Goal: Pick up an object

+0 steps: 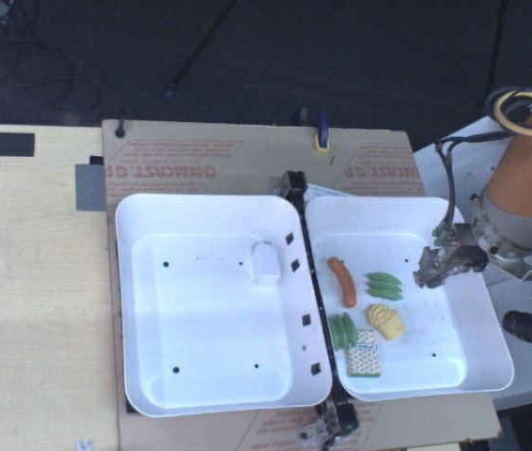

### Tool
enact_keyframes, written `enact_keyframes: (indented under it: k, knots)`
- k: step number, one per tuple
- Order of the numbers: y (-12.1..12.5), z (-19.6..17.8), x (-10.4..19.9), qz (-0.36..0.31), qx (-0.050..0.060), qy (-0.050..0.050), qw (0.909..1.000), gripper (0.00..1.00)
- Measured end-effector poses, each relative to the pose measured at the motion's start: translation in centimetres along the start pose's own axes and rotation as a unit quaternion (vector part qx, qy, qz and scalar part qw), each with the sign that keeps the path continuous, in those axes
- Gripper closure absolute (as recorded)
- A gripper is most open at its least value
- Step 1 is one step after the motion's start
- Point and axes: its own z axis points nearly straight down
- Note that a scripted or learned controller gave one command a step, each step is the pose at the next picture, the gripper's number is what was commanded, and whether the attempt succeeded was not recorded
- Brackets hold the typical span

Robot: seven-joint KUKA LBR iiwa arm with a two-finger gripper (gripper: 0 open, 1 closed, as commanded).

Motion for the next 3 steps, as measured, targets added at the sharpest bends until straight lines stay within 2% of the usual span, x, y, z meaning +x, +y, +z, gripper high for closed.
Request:
enact_keyframes:
  k: [1, 2, 3]
  knots:
    - [1.5, -12.7, -6.6, 0.004, -0.014, -0.007, 0.9999, 1.0]
    - [-2.9, -11.2, -7.7, 0.003, -0.006, -0.002, 1.0, 1.0]
    - [-5.0, -23.8, -5.1, 0.001, -0.014, -0.005, 0.9999, 1.0]
